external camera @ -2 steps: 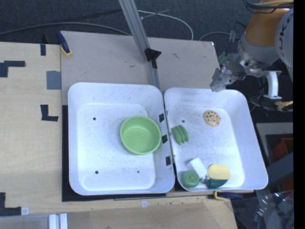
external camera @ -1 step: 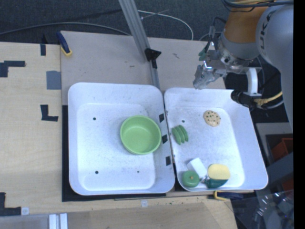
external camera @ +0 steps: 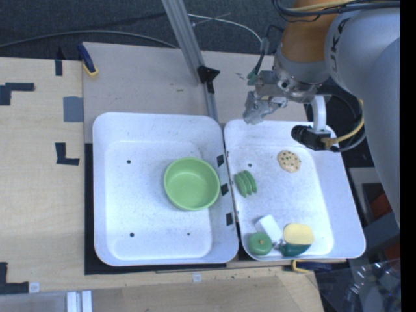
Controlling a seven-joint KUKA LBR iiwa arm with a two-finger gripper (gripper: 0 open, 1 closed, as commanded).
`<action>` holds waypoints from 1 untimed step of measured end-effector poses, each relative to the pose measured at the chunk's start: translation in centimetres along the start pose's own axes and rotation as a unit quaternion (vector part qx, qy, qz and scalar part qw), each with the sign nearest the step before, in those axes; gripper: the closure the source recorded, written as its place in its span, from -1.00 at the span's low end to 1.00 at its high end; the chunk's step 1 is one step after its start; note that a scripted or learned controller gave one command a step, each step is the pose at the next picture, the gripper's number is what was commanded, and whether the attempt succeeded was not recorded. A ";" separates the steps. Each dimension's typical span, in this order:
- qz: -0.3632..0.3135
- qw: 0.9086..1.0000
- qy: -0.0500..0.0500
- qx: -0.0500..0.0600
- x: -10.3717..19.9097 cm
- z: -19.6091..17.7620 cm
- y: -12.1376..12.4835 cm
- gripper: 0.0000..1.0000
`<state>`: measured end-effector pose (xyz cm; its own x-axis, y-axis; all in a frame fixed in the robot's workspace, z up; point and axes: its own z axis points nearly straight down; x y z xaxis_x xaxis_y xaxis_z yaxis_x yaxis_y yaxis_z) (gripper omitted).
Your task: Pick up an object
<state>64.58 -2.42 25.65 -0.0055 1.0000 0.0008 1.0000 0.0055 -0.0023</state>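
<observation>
My gripper point(external camera: 255, 116) hangs over the far left corner of the right bin point(external camera: 338, 194), above the rim, with nothing visibly between its fingers. A round speckled cookie point(external camera: 289, 160) lies in that bin to the gripper's lower right. A ribbed green piece point(external camera: 246, 182) lies near the bin's left wall. At the near edge sit a green round fruit point(external camera: 260, 244), a white block point(external camera: 268, 226) and a yellow piece point(external camera: 299, 233) on a dark green one point(external camera: 296, 248). A green bowl point(external camera: 191, 183) stands in the left bin point(external camera: 117, 174).
A slanted metal pole point(external camera: 188, 38) rises behind the bins. The arm's grey body and orange band point(external camera: 318, 12) fill the upper right. A black cable fitting point(external camera: 312, 137) overhangs the right bin's far edge. A blue and yellow clamp point(external camera: 88, 60) sits at the bench's far left.
</observation>
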 end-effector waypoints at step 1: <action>0.000 1.000 0.000 0.000 5.3 0.8 -0.4 1.00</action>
<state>64.20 2.85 24.84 -0.0063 1.0000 0.0009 1.0000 0.0063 -0.0027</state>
